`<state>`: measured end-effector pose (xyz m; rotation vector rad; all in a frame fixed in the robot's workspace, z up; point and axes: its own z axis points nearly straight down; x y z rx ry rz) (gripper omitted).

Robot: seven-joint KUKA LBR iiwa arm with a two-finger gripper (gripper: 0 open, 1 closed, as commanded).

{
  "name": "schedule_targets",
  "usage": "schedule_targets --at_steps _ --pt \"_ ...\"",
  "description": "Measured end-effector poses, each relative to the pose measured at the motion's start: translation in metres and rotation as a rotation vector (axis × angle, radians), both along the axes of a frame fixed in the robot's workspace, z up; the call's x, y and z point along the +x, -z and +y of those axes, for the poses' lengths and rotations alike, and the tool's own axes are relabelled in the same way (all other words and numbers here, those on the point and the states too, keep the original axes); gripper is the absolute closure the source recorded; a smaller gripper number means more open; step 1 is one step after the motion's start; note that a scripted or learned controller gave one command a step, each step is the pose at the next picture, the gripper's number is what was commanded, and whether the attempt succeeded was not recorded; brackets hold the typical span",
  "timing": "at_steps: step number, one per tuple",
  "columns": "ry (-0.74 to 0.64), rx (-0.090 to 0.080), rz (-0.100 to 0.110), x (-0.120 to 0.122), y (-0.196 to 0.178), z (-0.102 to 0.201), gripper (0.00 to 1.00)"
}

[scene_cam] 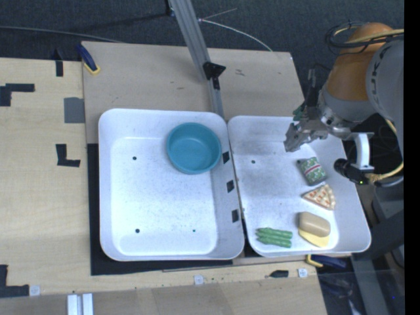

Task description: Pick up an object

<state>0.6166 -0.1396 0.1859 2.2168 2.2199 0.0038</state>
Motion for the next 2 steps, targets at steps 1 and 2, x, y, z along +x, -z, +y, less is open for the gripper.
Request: schedule_targets --at_steps 1,2 --pt "-0.001 0.0 0.0 0.007 -0.06 0.006 1.0" --pt "0.0 0.001 0.003 0.008 -0.084 0.006 1.0"
